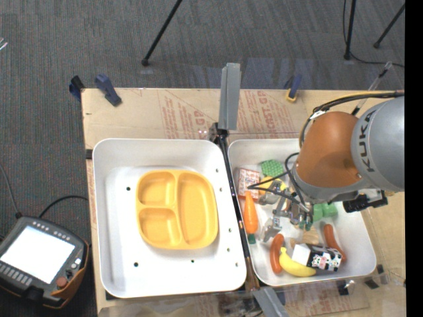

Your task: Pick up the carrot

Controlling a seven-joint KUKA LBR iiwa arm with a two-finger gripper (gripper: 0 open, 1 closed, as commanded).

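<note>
**Gripper above right bin, carrot not grasped**

Carrot (pixel 250 214) lies lengthwise against the left wall of the right bin (pixel 367 243), just beside the divider. Gripper (pixel 283 218) hangs near it, slightly to the carrot's right, over cluttered toys; whether it is clenched or released I cannot tell. Nothing visibly held. Yellow tray (pixel 177 209) sits in the left bin (pixel 109 197).

glossy plastic carrot (pixel 250 215) (smooth), matt white bins (pixel 106 177), rough cardboard bench (pixel 165 114).

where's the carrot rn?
In the camera view the carrot lies in the right bin, against its left wall, just left of the claw and above the red pepper.
</note>
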